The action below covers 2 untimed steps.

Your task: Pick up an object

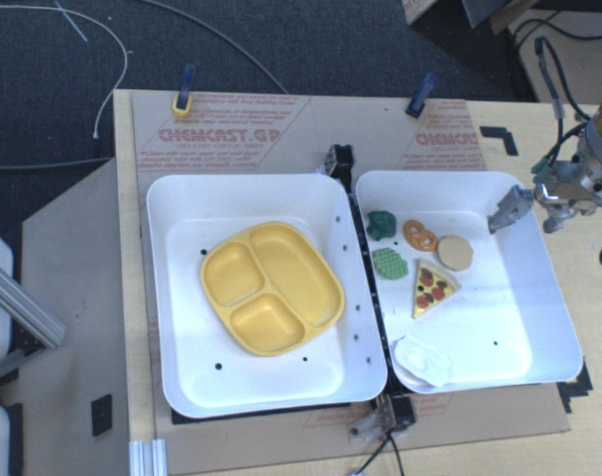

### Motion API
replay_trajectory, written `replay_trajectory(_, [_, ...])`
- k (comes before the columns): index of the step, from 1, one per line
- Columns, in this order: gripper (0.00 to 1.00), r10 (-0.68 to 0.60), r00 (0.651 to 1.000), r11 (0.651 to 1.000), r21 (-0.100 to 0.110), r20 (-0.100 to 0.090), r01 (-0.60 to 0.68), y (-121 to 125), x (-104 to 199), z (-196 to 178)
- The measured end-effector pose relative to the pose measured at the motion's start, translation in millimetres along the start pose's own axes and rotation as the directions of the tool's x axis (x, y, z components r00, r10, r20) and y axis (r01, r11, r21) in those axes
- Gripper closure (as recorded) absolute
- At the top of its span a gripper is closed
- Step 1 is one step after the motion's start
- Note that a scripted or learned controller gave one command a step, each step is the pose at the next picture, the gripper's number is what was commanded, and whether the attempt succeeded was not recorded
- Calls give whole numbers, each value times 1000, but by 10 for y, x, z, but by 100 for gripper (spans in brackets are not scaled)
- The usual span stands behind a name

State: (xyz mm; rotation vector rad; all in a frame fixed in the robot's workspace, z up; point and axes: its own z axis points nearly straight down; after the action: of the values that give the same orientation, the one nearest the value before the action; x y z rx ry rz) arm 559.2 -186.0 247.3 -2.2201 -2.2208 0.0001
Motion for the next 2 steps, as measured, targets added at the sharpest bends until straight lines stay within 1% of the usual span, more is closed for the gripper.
replay_trajectory(1, [0,0,1000,1000,5,-2,0,-27,2,423])
replay_trajectory(2, [0,1,1000,1000,6,-3,-1,-83,-9,1045])
